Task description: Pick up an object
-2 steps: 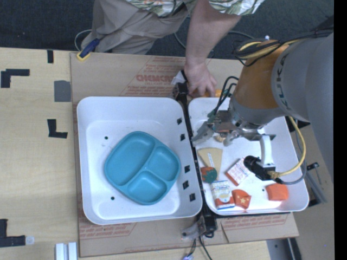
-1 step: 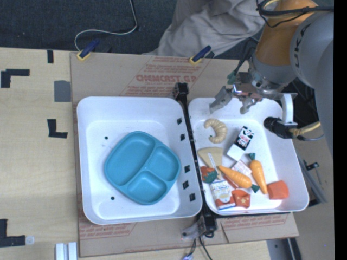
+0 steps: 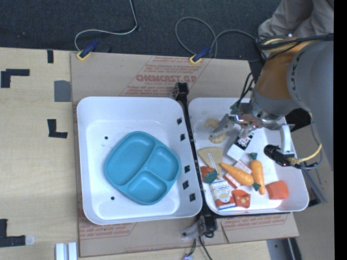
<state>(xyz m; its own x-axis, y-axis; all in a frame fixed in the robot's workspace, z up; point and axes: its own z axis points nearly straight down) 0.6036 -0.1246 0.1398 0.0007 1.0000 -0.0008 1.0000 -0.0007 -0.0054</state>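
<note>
On the table, the left bin [image 3: 87, 161] holds a blue divided plate [image 3: 142, 168], while the right bin [image 3: 295, 202] carries the small toy foods. The pincer [image 3: 241, 124] hangs low over the right bin's upper middle; whether it is spread or pressed together I cannot tell. Nearest it lies a pale beige piece [image 3: 218, 130], likely light, stiff and slick, best pinched across its narrow width.

Glossy blue plastic tray [image 3: 142, 167] in a smooth white plastic bin [image 3: 87, 145]; matt brown cardboard sheet [image 3: 130, 75] beneath
</note>
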